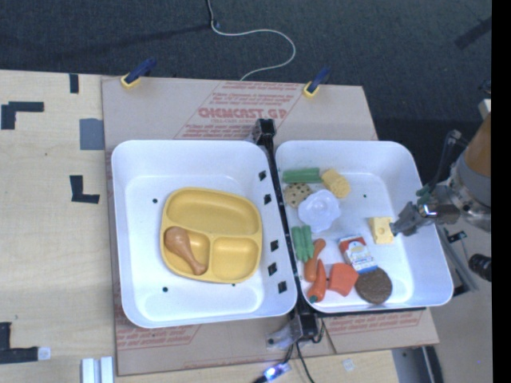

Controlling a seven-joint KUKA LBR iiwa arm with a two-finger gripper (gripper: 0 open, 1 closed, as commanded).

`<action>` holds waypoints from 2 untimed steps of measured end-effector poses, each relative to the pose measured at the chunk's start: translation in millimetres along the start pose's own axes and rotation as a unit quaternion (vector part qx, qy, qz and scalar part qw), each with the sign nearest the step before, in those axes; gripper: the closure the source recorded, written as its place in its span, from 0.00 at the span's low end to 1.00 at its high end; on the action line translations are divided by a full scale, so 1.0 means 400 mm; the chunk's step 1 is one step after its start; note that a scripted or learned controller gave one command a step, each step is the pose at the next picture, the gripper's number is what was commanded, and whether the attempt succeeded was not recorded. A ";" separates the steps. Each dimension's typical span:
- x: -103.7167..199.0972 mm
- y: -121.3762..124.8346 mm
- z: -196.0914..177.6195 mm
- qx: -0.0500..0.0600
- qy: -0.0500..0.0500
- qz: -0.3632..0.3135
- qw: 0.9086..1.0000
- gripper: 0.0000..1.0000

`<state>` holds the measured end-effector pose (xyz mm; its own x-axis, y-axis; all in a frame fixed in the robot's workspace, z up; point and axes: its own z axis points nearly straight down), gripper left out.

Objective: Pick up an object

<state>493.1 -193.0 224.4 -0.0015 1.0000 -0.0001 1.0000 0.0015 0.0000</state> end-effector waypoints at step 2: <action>0.254 0.035 0.037 0.001 0.000 -0.001 1.000 1.00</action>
<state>507.0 -91.3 209.6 -0.0042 1.0000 0.0007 1.0000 0.0042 -0.0029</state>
